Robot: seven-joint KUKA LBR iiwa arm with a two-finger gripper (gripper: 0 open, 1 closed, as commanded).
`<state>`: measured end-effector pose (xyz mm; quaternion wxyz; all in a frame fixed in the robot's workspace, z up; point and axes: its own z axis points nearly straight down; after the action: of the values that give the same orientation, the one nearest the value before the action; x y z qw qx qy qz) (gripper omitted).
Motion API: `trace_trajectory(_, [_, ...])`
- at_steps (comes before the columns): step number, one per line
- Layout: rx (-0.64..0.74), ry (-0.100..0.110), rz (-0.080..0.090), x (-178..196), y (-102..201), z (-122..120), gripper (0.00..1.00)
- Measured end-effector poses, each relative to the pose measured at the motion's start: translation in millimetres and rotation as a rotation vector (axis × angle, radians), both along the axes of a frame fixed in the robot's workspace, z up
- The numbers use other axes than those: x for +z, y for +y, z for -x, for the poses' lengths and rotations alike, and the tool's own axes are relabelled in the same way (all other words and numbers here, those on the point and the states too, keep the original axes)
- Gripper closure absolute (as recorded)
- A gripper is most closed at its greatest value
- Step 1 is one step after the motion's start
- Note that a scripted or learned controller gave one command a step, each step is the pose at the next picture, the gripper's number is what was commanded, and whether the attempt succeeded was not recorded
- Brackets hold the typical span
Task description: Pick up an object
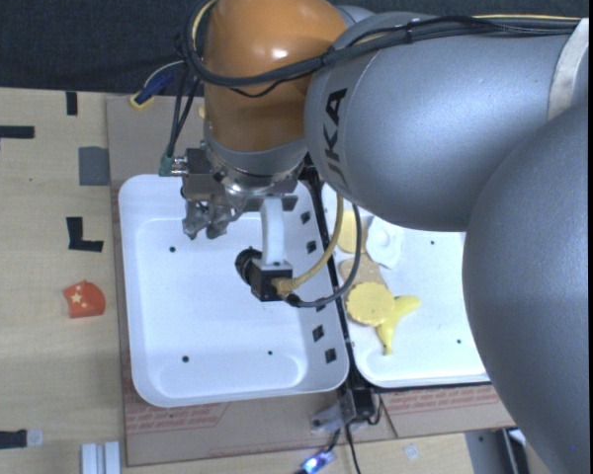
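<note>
One overhead camera, slanted down, close over both bins [136, 294]

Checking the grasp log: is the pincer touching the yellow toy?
Apart. Camera view shows the pincer over the left bin, the yellow toy lying in the right bin, bin rims between them.

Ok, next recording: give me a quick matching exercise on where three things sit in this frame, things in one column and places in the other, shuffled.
Things
1. gripper
2. yellow object
3. orange-red piece

Places
A. on the bare bench, outside both bins
B. over the left-hand bin as the camera sees it
C. in the right-hand bin as the camera sees it

Pairs: 1-B, 2-C, 3-A
</note>
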<state>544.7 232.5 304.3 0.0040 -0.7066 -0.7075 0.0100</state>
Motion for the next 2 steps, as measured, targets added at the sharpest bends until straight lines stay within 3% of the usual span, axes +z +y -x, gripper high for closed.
trace_trajectory(1, [0.001,-0.028,-0.011,96,1,-33,1.00])
trace_trajectory(2, [0.002,-0.027,-0.011,168,1,-54,1.00])
